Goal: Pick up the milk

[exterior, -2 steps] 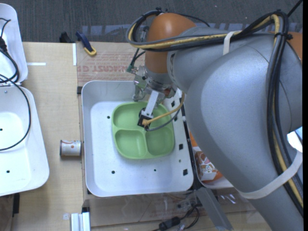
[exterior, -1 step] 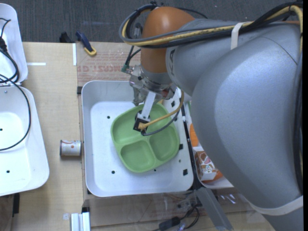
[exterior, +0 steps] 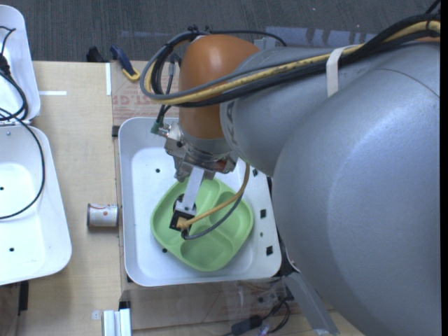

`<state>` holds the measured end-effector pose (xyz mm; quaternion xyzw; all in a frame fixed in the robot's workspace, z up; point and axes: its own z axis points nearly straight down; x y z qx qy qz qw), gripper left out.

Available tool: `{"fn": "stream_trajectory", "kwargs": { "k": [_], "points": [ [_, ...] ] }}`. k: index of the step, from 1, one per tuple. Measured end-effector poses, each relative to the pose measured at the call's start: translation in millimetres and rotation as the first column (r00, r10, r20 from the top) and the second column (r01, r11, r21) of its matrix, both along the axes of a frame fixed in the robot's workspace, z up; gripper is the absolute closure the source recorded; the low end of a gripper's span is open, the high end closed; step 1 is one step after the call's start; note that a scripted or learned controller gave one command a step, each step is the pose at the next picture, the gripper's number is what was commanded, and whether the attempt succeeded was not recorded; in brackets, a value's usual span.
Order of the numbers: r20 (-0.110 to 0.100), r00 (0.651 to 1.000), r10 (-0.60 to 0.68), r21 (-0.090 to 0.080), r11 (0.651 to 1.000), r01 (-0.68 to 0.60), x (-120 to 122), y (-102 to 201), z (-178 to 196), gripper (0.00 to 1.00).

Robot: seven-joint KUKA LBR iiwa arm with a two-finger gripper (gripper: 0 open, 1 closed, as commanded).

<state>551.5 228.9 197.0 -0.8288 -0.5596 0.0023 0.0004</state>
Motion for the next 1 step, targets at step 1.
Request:
{"fn": "stream_trajectory", "kwargs": {
  "k": [1],
  "points": [
    [-0.002,0.968,0.250,0.000,0.968,-0.250,20.7,-1.8,-34.8,1.00]
  ]
}}
